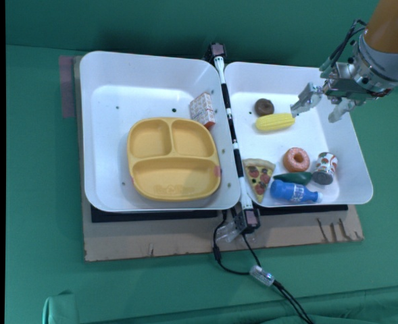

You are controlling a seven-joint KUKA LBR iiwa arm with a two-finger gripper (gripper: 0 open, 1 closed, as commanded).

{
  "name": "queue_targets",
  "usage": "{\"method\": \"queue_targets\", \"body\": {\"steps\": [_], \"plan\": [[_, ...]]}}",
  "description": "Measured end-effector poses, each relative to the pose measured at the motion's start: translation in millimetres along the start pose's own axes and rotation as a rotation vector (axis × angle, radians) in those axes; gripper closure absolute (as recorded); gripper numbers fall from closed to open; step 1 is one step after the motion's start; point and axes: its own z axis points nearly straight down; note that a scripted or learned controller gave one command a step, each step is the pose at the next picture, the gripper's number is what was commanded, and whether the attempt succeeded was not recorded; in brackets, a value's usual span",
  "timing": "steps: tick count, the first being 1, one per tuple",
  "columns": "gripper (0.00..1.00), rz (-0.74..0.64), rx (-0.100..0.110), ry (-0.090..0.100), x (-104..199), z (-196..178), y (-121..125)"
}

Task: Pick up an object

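Camera view: the gripper (318, 106) hangs over the right bin's (361, 181) far edge, jaws seemingly wide and empty, likely lining up on the corn (274, 121) just beside it.

Orange arm (396, 12), grey wrist, dark cables, pale metallic end effector (322, 106).

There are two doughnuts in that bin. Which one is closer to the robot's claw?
The dark chocolate doughnut, beside the corn cob; the orange doughnut lies farther from the gripper.
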Motion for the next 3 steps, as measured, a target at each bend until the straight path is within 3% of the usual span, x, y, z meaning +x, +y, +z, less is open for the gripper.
{"method": "queue_targets", "body": {"steps": [1, 2, 3], "plan": [[0.0, -0.001, -0.001, -0.003, -18.9, 167.4, 21.4], [0.0, -0.003, -0.012, -0.006, -5.7, 172.8, 72.8], [1.0, 0.003, -0.027, -0.011, -8.9, 156.0, 75.8]]}}
